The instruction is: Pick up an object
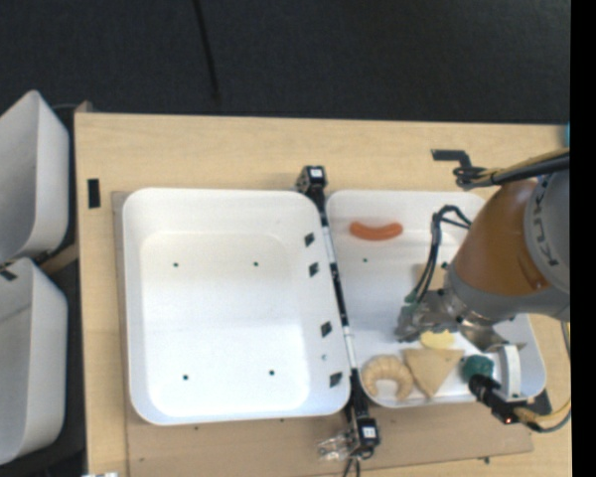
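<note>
Tool (424, 328) low in the right bin (377, 276), just above a croissant (387, 378) and tan wedge (432, 371); I cannot tell its grip. Sausage (376, 231) lies apart.

Grey arm (551, 237) at right of frame, broad orange band (492, 251) above wrist, black cables (437, 246) looped alongside, dark metal gripper (417, 321) lower right.
</note>
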